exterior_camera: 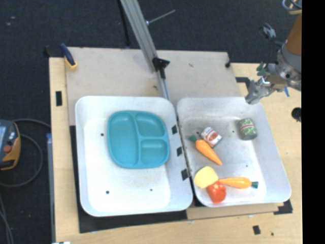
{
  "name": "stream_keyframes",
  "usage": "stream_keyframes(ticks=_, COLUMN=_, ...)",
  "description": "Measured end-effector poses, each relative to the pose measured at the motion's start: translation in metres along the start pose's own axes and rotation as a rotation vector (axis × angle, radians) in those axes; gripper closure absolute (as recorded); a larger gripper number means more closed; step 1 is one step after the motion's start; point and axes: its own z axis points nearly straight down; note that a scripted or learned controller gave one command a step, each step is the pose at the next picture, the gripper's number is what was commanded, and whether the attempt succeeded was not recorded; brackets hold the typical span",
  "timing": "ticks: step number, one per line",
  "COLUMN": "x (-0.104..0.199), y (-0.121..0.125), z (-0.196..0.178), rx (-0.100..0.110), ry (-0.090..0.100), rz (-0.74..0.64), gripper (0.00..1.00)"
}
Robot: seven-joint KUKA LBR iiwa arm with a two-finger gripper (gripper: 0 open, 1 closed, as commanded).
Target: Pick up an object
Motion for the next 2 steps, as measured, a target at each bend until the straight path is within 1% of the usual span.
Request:
stream_keyframes(ticks=1, x=-0.001, y=0.001, z=-0.020, rx=0.003, ry=0.001, rz=-0.001, gripper=1.00)
stream_keyframes(ticks=2, x=0.042, y=-0.020, z=-0.011, rx=0.007, ry=0.002, rz=-0.001, gripper=1.00)
